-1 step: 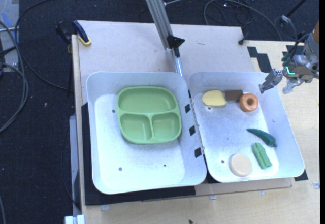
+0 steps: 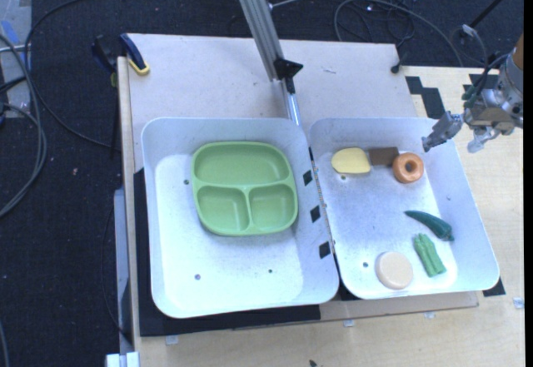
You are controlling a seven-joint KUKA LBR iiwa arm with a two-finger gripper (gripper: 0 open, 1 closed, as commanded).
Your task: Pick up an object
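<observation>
Approach step, nothing grasped: gripper point(image 2: 458, 134) hovering with fingers spread and empty beyond the right bin's point(image 2: 470, 215) far corner; next, descending over the donut point(image 2: 408, 168).

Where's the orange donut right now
The orange donut lies in the right bin, near its far edge, just right of the brown block and yellow piece.

A green three-compartment plastic tray point(image 2: 246, 188) sits mid-left bin point(image 2: 166, 274). The two-finger gripper point(image 2: 462, 134), fingers spread, hovers at the right bin's point(image 2: 358, 215) far right corner, near an orange ring point(image 2: 408, 168).
</observation>
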